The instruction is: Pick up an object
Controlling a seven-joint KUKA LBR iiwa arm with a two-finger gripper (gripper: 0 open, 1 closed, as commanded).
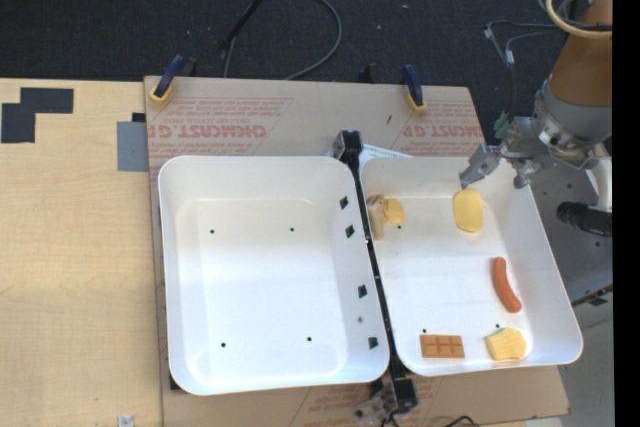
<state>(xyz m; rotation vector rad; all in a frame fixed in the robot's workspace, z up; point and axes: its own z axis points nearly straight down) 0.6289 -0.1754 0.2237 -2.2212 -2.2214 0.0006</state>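
Two shallow white bins are set side by side on a cardboard sheet [300, 120] clamped to the bench. The left bin [262, 275] carries nothing that can be made out; the right bin [545, 245] carries all the objects.

The arm [580, 75] is seen at the right bin's far right corner, with the gripper [497, 169] held above the bin floor, fingers spread apart, nothing between them. Step judged: approach, before any grasp.

Contents of the right bin, largest first: a yellow rounded piece [468, 211] just below the gripper; a red sausage [506, 284] near the right wall; a brown waffle-like square [442, 346] and a yellow wedge [507, 344] at the near edge; a small tan and yellow item [386, 211] beside the divider.

The yellow rounded piece is judged the likeliest target. A descent and a slight shift toward it would be called for, then closure across its narrow width.
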